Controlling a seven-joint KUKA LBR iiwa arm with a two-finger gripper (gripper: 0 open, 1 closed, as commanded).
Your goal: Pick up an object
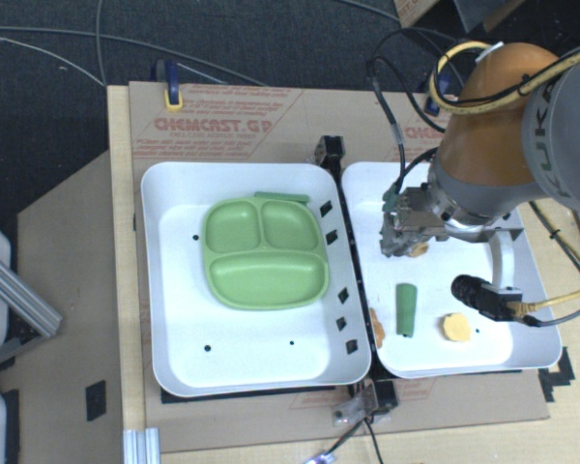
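Observation:
My gripper hangs over the upper left part of the right bin, under the arm's orange band. A small tan piece peeks out right beneath it; whether it is held is hidden. A green stick lies on the bin floor below the gripper, a short way toward the front. A yellow chunk rests to the right of the stick. A small orange bit sits at the bin's left wall.
The left bin holds a green divided plate. A black connector with a yellow cable hangs off the arm over the right bin. Clips line the divider between the bins.

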